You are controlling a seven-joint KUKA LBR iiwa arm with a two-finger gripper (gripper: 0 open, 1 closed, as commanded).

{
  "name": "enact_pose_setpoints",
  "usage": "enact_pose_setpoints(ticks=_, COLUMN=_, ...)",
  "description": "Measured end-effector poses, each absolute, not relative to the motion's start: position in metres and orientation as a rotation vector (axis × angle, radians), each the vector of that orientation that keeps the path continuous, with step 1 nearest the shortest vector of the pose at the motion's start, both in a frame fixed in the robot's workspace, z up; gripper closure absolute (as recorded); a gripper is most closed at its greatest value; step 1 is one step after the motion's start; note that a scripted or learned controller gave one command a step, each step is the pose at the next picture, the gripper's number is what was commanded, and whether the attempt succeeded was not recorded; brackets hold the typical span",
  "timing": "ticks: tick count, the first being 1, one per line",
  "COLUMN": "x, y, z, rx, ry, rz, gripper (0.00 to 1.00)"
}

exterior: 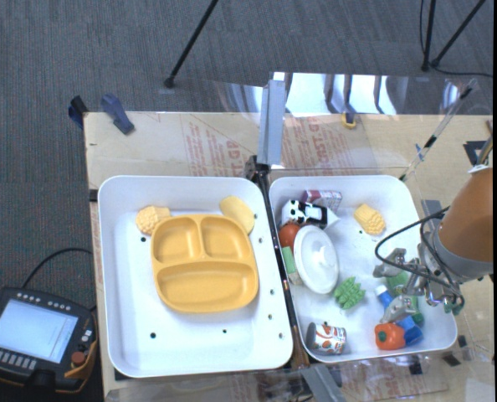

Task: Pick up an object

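I have the gripper (pixel 402 296) low over the right white bin's (pixel 399 187) near-right corner, above blue blocks (pixel 407 325) and an orange toy pepper (pixel 389 336). I cannot tell how the jaws stand. That tight cluster could jam them or slip free.

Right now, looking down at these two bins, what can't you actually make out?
- Gripper: cables and wrist cover its tip, camera view.
- Blue object: partly under the gripper, identity unclear.
- Can: label too small to read.
- Arm: cut off by the right edge.

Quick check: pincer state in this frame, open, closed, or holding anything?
Pincer: cannot be told; it hangs low over the right bin, above the blue object and the orange toy.
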State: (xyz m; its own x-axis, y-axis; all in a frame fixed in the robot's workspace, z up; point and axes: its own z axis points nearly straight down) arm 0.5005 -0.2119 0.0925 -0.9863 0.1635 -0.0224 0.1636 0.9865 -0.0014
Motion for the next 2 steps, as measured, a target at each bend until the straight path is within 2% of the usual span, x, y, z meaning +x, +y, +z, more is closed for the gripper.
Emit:
enact_pose_setpoints(ticks=1, x=0.4997, y=-0.2094, z=0.1013, rx=0.248, ry=3.118, rz=0.000, gripper=1.00)
enact_pose_setpoints(ticks=2, x=0.5018, y=-0.2093, z=0.1029, rx=0.246, ry=3.112, rz=-0.001, gripper=0.00)
